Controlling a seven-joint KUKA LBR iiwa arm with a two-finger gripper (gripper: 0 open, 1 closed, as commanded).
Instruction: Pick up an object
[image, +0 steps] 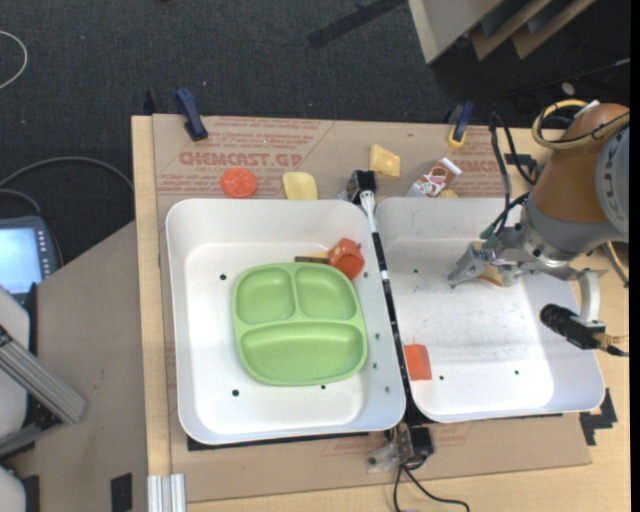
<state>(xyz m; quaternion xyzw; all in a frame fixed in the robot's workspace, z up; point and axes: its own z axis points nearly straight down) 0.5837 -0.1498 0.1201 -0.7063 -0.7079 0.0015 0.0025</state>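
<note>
A dark carpeted floor surrounds a bench topped with a brown cardboard sheet printed in red letters, and on it two shallow white bins sit side by side. Nearest the camera, in the right bin, a small orange block lies against the left wall, close to the divider between the bins. Level with it, the left bin holds a green plate with three compartments, lying flat near the bin's middle. Just beyond the plate's far right corner, a small red-orange object rests beside a thin dark stick-like piece. Farther back in the right bin, the arm's tool hangs low over the bin floor, its fingers spread apart with nothing visible between them; a small tan-orange thing shows just under or beside it, too blurred to identify. The grey arm with its orange band rises from there toward the right. Beyond the bins, on the bare cardboard, lie a red disc, a pale yellow piece, a yellow wedge and a small printed packet, and two blue clamps grip the far edge.
</note>
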